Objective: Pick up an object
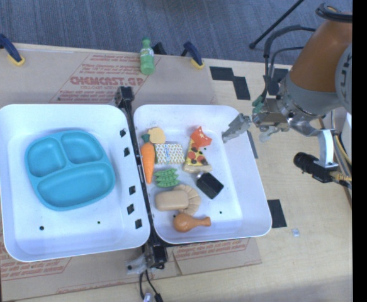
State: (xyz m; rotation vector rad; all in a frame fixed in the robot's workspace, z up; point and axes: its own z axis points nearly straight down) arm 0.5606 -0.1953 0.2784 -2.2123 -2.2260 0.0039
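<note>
We see the tool over the right bin's right rim, grip state unclear, nothing in it. Toys incl. pizza and carrot lie in that bin. Pick not started.

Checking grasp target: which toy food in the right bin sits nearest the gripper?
The pizza slice, just below the red toy; the carrot and drumstick lie farther from the gripper.
</note>
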